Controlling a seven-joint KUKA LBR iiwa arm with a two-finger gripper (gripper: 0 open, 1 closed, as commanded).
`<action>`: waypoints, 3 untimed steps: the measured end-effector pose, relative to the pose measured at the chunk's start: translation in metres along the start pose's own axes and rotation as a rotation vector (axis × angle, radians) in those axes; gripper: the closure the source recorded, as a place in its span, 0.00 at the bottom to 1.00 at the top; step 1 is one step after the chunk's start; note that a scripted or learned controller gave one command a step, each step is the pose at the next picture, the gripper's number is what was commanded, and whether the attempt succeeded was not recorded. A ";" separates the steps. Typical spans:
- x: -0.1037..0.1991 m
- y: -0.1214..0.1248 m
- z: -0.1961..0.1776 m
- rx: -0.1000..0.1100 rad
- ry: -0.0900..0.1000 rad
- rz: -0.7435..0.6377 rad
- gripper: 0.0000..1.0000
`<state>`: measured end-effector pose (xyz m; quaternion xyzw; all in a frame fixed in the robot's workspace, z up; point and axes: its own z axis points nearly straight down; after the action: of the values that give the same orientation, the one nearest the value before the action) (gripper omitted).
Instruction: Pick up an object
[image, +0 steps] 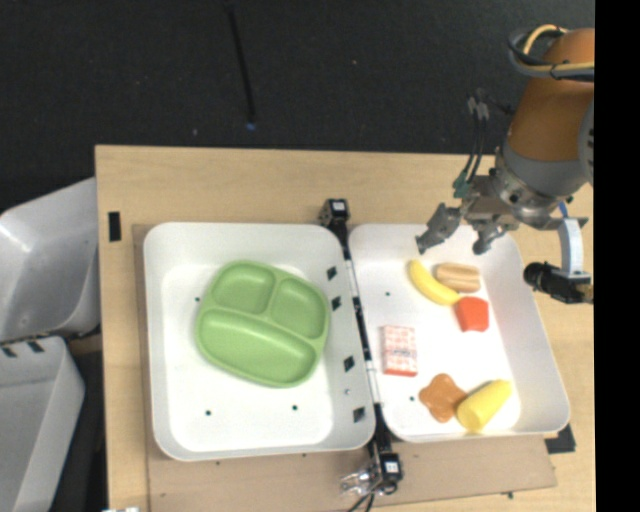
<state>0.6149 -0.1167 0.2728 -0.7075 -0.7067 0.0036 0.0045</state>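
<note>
Two shallow white plastic bins sit side by side: the left bin bears one green three-compartment plate with bare floor all round it, while the right bin holds six small things. They are a yellow banana touching a tan hot-dog bun, an orange-red block, a pink-and-white carton, a brown cookie-like piece and a yellow corn-like piece. The grey two-finger gripper hangs with fingers spread and nothing between them over the right bin's far edge, just beyond the banana and bun.
</note>
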 end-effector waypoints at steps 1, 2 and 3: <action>0.000 0.002 -0.007 -0.013 -0.001 -0.002 0.00; 0.007 -0.002 0.041 -0.008 -0.003 0.000 0.00; -0.002 0.003 0.100 -0.008 -0.004 0.000 0.00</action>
<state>0.6172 -0.1182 0.1729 -0.7076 -0.7066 0.0021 0.0005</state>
